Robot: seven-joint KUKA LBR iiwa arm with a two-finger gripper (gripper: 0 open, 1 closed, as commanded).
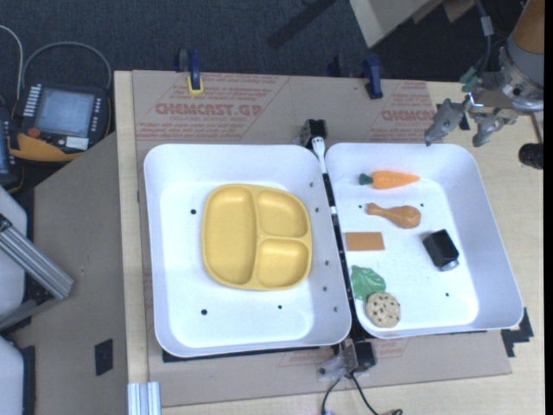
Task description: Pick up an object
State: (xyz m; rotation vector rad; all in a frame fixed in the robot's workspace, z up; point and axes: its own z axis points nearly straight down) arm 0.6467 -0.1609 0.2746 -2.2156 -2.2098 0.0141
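The right bin (pixel 484 232) holds a toy carrot (pixel 390 179), a chicken drumstick (pixel 395 214), a flat brown cracker (pixel 364 241), a black block (pixel 441 249), a green leaf (pixel 367 279) and a chocolate-chip cookie (pixel 382 309). My gripper (pixel 464 123) hangs above the bin's far right corner, open, with nothing between its fingers. It stands well up and to the right of the carrot.
The left bin (pixel 173 258) holds a yellow divided plate (pixel 257 236). Blue clamps (pixel 194 70) pin the cardboard at the back. A teach pendant (pixel 60 115) lies off the bench at the left.
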